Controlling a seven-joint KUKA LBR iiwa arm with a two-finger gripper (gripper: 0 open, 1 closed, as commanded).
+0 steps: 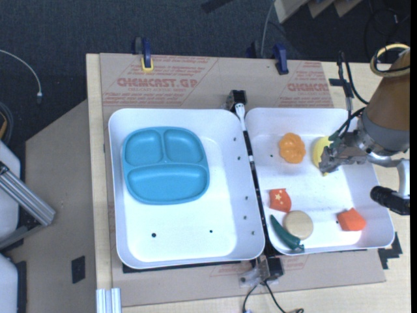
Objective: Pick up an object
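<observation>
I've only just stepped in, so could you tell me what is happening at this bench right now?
A robot arm reaches in from the right, and its pincer is down in the right bin, right at a yellow object near the far side. Whether it has a grip on it cannot be told. An orange object, a red block, a beige round piece, a green piece and an orange-red piece lie loose in that bin. The left bin holds a blue divided plate.

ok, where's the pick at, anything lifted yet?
Nothing looks lifted. Done: the hand is down in the right bin, against the yellow object. In hand: the approach to it; I can't tell if there's a grip. Left: closing on it and lifting clear.
</observation>
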